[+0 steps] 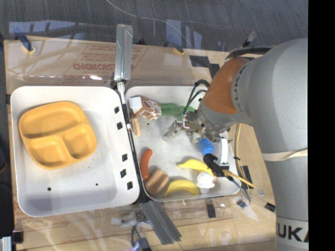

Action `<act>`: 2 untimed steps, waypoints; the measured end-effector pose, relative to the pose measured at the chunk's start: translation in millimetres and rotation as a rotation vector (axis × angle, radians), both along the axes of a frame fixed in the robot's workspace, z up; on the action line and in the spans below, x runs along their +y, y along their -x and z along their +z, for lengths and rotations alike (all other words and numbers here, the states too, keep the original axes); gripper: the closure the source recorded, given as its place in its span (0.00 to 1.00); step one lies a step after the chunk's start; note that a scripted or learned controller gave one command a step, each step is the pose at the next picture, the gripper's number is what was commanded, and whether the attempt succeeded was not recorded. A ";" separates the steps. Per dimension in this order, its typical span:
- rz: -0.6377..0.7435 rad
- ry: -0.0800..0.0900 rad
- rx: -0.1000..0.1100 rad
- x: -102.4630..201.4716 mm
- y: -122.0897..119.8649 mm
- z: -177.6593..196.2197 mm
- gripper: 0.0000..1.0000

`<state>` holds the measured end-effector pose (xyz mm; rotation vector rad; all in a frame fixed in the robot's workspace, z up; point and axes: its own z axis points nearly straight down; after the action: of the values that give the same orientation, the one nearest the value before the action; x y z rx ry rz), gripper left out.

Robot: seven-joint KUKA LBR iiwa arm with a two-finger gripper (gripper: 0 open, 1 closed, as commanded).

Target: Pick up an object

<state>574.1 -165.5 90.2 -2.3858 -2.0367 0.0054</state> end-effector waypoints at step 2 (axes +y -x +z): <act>-0.229 0.000 -0.001 -32.5 -20.6 0.6 0.00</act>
<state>594.7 -198.0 90.8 -2.6033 -1.7507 0.0030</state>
